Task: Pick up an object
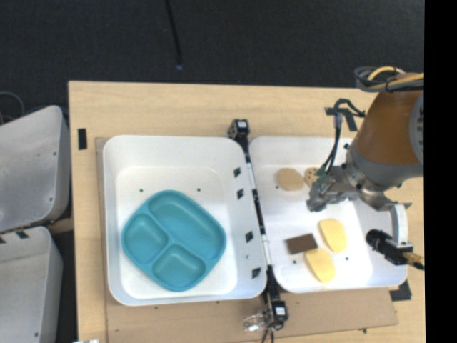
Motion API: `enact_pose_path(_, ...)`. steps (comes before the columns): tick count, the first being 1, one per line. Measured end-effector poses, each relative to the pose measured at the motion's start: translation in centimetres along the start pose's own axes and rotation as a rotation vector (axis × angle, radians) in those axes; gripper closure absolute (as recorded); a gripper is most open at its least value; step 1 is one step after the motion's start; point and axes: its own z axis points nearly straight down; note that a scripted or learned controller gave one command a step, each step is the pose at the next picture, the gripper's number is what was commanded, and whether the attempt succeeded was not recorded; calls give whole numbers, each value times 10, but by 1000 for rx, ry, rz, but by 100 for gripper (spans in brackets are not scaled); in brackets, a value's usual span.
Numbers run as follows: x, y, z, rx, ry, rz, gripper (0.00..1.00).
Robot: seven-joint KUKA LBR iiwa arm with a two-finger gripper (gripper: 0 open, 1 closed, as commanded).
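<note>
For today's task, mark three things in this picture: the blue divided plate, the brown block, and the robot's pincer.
blue divided plate [173, 240]: camera view, centre ridge.
brown block [300, 244]: camera view, top face.
pincer [316, 200]: camera view, its tip.

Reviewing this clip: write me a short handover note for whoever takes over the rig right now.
Gripper: low over the right bin, near its middle; finger state cannot be told, nothing visibly held.
Right bin contents: tan round piece just left of the gripper, a small tan item close by it, two yellow pieces nearer the front, brown block beside them.
Left bin: blue divided plate.
Done: arm has reached into the right bin.
Left: grasp and lift an object; no pick confirmed yet.
</note>
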Motion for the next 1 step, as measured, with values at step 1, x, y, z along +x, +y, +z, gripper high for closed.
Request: enact_pose_path(1, -1, 1, -3, 6, 1, 1, 100)
